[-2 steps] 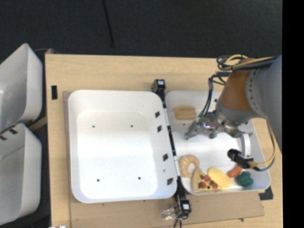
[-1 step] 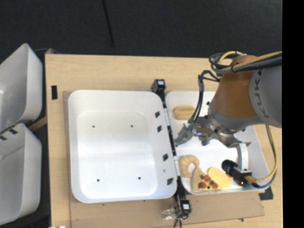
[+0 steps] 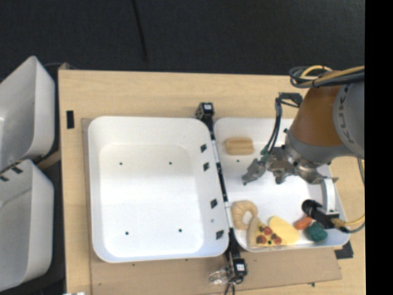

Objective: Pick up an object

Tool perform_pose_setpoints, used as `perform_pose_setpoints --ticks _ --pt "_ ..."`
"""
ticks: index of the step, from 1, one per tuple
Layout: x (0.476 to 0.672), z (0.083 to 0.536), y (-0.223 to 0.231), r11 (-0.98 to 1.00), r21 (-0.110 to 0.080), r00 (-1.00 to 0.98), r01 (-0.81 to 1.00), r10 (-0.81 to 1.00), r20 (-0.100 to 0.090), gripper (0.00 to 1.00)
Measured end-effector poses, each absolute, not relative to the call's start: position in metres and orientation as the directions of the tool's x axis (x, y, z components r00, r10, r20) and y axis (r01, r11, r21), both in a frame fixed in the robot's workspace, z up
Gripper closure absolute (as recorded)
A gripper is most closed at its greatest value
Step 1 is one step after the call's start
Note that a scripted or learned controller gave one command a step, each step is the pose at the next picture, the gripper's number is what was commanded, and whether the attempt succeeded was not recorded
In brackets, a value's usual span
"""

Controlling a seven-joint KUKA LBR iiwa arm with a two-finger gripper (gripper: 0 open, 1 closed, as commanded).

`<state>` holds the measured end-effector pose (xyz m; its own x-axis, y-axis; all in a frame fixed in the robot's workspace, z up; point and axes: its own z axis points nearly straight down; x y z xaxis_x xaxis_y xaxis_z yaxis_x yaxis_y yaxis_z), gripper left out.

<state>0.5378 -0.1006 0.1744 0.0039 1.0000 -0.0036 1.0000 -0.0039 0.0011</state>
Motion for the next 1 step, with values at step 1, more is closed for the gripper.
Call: perform_pose_setpoints --ticks 1 --pt "0.4959 0.2021 -0.0007 0.011 0.000 -0.011 1.000 1.000 0.004 0.00"
